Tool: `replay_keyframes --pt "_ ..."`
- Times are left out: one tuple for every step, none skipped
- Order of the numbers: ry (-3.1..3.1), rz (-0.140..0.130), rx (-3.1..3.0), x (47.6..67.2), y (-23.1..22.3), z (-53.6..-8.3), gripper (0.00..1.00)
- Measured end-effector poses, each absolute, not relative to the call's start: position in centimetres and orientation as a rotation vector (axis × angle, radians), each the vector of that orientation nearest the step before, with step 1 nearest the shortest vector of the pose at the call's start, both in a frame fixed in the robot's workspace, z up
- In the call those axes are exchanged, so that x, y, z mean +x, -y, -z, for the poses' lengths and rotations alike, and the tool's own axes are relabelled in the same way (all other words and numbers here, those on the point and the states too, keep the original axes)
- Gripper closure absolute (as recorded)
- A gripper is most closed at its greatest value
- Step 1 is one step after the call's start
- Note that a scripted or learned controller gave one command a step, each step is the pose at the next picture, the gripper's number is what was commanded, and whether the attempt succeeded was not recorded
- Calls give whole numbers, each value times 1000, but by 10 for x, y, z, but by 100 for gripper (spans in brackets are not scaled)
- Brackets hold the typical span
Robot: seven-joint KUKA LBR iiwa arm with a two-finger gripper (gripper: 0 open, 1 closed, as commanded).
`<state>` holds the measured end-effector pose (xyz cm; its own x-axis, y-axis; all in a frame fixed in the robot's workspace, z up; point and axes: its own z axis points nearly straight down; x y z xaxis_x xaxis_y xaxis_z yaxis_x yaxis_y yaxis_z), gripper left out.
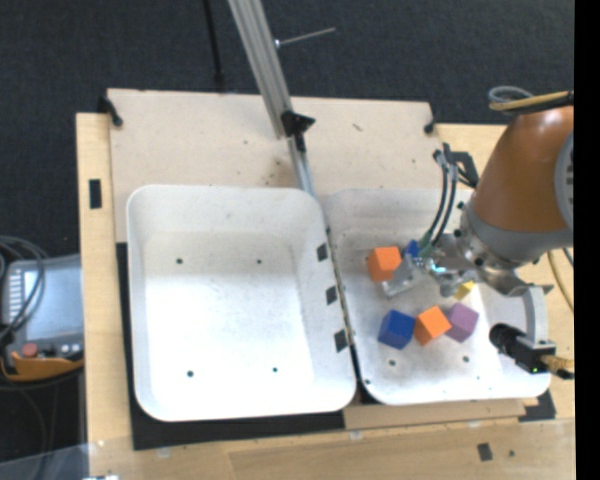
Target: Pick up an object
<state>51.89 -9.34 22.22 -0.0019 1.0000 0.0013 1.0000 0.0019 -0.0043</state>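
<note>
Two shallow white bins sit side by side on the tabletop (220,138), their inner rims touching along a seam near the middle. The left bin (235,298) offers wide open floor from rim to rim. The right bin (380,223) is the crowded one: the arm (520,188) reaches in from the right and hangs over its right half, leaving free floor mainly along the far edge and the near left corner.

The end effector (420,268) is low in the right bin, close to the seam side of the cluster. An orange cube (385,262) lies just beside it on the left, possibly touching a finger; the view is too poor to tell whether the fingers are spread or pressed together, or whether anything sits between them.

Nearer the front rim lie a blue cube (397,329), a second orange cube (433,324) and a purple cube (463,321), in a tight row, each just beside the next. A small yellow piece (464,290) shows near the wrist, above the purple cube.
</note>
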Motion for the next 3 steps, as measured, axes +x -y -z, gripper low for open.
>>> replay_keyframes --pt "2221 2 -2223 520 94 -224 0" --pt "2217 -7 -2220 523 94 -162 0" --pt "2218 -1 -2225 527 85 -111 0"
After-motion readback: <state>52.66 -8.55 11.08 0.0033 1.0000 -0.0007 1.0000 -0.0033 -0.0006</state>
